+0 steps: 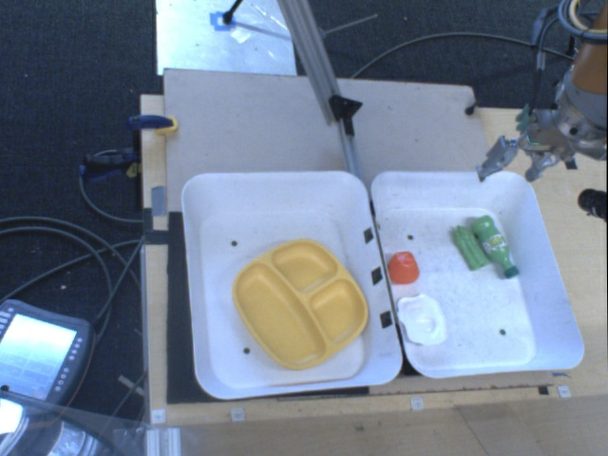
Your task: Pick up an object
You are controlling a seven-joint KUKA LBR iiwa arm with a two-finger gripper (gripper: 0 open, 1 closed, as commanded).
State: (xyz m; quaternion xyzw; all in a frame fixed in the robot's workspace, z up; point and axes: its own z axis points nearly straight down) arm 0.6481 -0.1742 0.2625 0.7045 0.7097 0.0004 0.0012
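Note:
In the right bin (532, 207) lie a green bottle (496, 245) beside a green block (467, 247), an orange-red cup (403, 268) near the left wall, and a small white cup (421, 319) below it. A yellow divided plate (299, 302) fills much of the left bin (218, 217). My gripper (521, 156) hangs above the right bin's upper right corner, up and to the right of the green bottle. Its two fingers are spread apart with nothing between them.
A grey metal pole (313, 46) slants across the back of the bench to a black clamp (344, 108). Cables and a teach pendant (38, 345) lie on the floor to the left. A blue and yellow clamp (152, 123) sits at the bench's left edge.

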